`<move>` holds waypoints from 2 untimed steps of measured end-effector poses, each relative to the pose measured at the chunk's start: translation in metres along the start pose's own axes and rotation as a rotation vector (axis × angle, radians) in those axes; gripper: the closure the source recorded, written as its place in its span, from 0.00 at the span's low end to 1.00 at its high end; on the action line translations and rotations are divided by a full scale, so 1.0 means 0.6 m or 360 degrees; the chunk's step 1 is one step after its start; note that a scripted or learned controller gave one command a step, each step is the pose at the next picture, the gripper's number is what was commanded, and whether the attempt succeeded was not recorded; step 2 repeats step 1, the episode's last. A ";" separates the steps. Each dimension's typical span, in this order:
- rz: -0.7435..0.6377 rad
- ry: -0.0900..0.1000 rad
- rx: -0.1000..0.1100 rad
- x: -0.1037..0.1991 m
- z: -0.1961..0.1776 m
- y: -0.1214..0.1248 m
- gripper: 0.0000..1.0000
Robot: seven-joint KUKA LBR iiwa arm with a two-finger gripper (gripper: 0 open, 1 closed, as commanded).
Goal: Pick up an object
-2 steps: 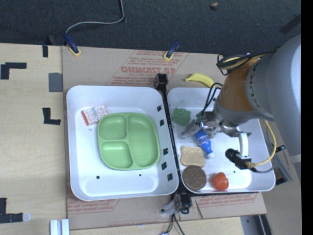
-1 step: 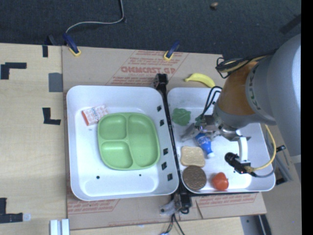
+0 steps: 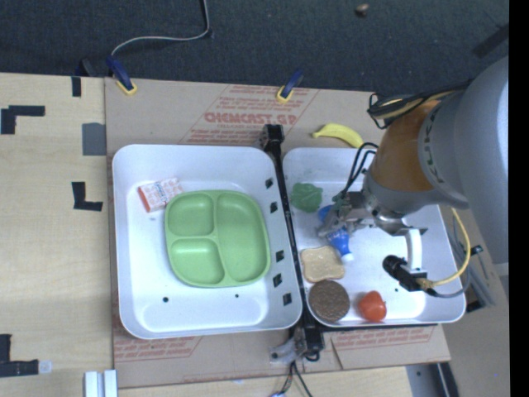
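Note:
My gripper (image 3: 340,220) is down in the right bin (image 3: 430,259), near its left side, right over a small blue and white object (image 3: 340,243) that pokes out below it. Just left of the gripper lies a green leafy piece (image 3: 307,196). A slice of toast (image 3: 321,264) and a round brown cookie (image 3: 329,299) lie toward the bin's front. To the right of the cookie is a red tomato (image 3: 373,306). A yellow banana (image 3: 337,133) rests at the bin's far rim.
The left bin (image 3: 140,296) holds a green divided plate (image 3: 218,237) and a small red and white packet (image 3: 159,193). A black divider (image 3: 281,222) runs between the bins. The arm's grey body (image 3: 463,139) covers the right bin's far right corner.

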State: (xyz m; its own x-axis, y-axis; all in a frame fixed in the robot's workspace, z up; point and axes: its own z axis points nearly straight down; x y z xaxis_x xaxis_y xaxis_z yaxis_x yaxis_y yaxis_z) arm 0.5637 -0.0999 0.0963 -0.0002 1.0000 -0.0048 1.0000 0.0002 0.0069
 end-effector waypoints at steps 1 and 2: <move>-0.0003 0.0009 0.0011 0.137 -0.147 0.046 1.00; -0.0003 0.0009 0.0011 0.137 -0.147 0.046 1.00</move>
